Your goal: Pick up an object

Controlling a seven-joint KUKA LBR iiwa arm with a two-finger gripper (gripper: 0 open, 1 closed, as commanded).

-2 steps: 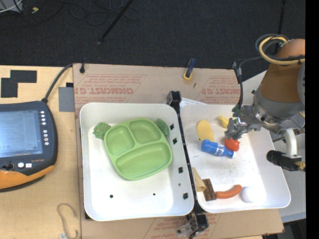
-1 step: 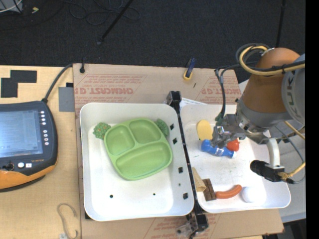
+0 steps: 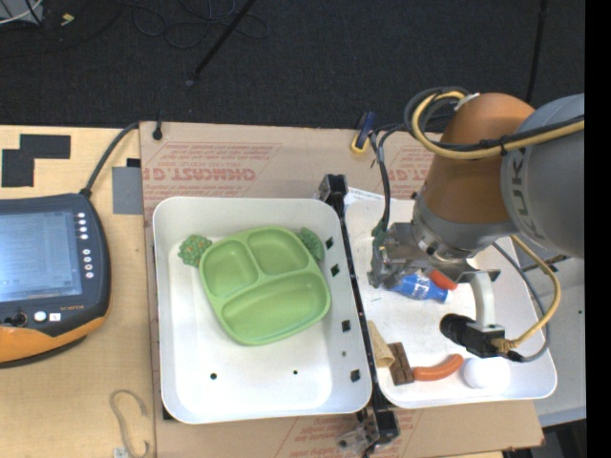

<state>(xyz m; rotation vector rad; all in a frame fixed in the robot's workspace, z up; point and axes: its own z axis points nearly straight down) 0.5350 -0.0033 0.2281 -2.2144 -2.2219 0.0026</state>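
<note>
My gripper [image 3: 386,267] is low in the right bin [image 3: 535,382], near its left wall, under the grey arm with the orange band. A blue bottle-like object [image 3: 421,287] lies just to the gripper's right, touching or nearly touching it, with a small red piece [image 3: 443,280] at its far end. An orange sausage-shaped thing [image 3: 439,370], a white ball [image 3: 485,374] and a brown block [image 3: 395,362] lie at the bin's front. The arm hides much of the bin's back.
The left bin [image 3: 181,370] holds a green divided plate [image 3: 265,284] with frog-like feet. A tablet-like pendant [image 3: 43,256] lies on the bench at far left. A black clamp [image 3: 334,191] sits on the wall between the bins.
</note>
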